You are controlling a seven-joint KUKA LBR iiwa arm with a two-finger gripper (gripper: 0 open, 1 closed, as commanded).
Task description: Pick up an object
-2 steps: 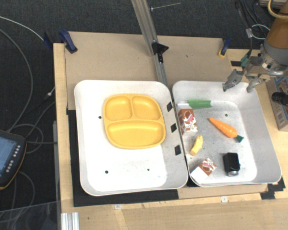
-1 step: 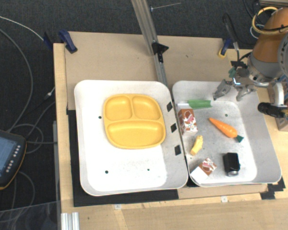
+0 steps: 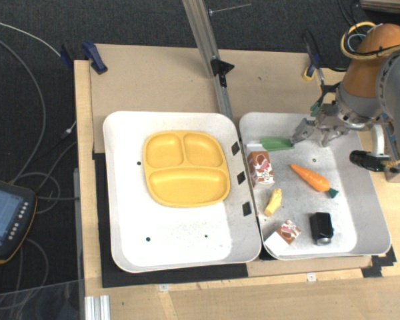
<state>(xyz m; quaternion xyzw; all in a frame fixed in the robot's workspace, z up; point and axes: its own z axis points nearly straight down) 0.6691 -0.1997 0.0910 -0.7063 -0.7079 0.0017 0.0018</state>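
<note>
From above, the gripper [image 3: 315, 131] hangs over the far end of the right bin [image 3: 360, 199], its fingers spread open with nothing between them. Just left of it a green block [image 3: 277, 143] lies flat against the bin's far wall. Nearer the middle, a carrot [image 3: 311, 179] lies at a slant, apart from the gripper. A red-and-white carton [image 3: 260, 167] stands by the left wall, with a banana [image 3: 273, 202] below it, a second small carton [image 3: 288, 232] near the front, and a black box [image 3: 321, 227] beside that. The left bin [image 3: 120, 199] holds a yellow tray [image 3: 185, 167].
</note>
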